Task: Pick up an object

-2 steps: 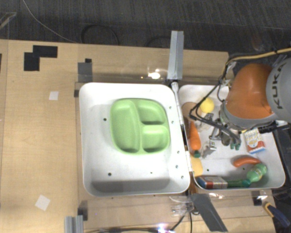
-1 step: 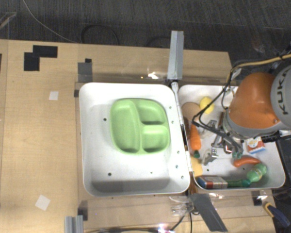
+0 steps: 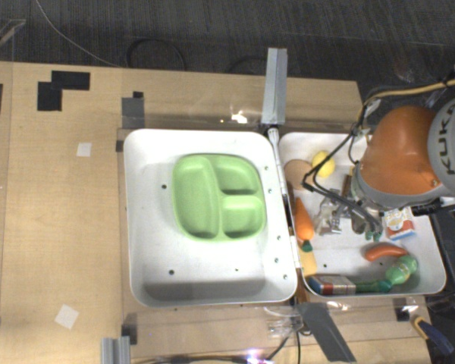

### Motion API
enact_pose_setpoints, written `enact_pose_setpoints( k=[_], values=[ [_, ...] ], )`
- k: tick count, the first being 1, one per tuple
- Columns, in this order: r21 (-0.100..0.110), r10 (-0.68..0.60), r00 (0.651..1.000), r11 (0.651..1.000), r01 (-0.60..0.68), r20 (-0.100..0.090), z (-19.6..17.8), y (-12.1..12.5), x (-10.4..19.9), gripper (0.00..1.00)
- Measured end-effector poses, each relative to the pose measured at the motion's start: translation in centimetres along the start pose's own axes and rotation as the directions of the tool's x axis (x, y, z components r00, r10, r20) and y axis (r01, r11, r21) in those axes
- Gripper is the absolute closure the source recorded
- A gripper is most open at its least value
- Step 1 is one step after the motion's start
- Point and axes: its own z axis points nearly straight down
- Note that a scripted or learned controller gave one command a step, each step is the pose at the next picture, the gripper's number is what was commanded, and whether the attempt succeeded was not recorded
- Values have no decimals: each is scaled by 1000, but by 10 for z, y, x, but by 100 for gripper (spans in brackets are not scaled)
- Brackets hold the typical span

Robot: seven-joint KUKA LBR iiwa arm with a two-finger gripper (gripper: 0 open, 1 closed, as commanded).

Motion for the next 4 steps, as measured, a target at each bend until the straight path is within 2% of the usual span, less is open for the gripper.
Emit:
enact_pose_setpoints(
  k=[1, 2, 3, 4],
  values=[
    [-1, -124, 992, 992, 124, -27, -31, -40, -45, 100],
    [-6, -305, 952, 952, 305, -24, -55, -72, -121, 100],
    [-7, -306, 952, 952, 306, -25, -54, -71, -120, 0],
    [-4, -411, 911, 912, 411, -16, 7, -108, -74, 0]
  ],
)
